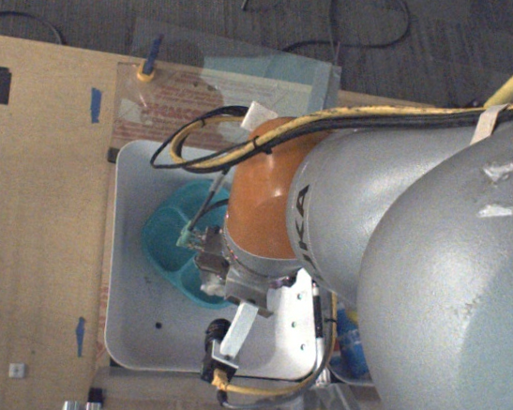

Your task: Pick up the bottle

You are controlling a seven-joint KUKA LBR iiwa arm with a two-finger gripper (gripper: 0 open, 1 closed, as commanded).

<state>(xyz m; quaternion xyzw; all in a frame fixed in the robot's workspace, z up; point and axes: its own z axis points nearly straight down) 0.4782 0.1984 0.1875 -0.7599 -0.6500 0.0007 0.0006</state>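
since the arm (pixel 418 269) leans low over the white bin (pixel 113 255), its end effector (pixel 210 267) sits above the teal dish (pixel 163 232); we cannot tell if it is wide or narrow. a blue thing (pixel 351 351), likely the bottle, peeks from under the arm, lower right of the view, ungrasped.

Teal dish (pixel 169 234), white bin (pixel 126 323), arm (pixel 436 272) grey w/ orange band, tan bench (pixel 28 215), blue tape (pixel 95 106).
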